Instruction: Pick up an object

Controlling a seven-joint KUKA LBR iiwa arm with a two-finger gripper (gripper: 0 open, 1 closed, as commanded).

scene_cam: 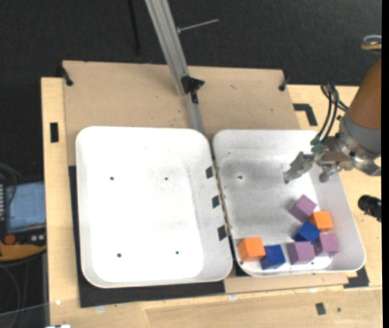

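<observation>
- At the far left edge of the frame I see a blue box with cables and an orange-yellow piece just below it, sitting off the table.
- Moving right, the left bin fills the centre-left of the frame; its white floor carries four small dark dots.
- From the top centre a grey metal rail slants down to the gap where the two bins meet.
- The right bin sits just beside the left one, their inner edges touching along a row of small dark clips.
- In the lower part of the right bin I see the blocks gathered: an orange block at lower left, a blue block touching its right side, then a purple block.
- Further right, another blue block sits above that purple one, with a purple block above it, a small orange block just to the right and one more purple block below that.
- The claw hangs over the upper right of the right bin, above the blocks and apart from them; its two fingers stand spread with nothing between them.
- The arm comes in from the right edge, its orange band at the upper right.
</observation>
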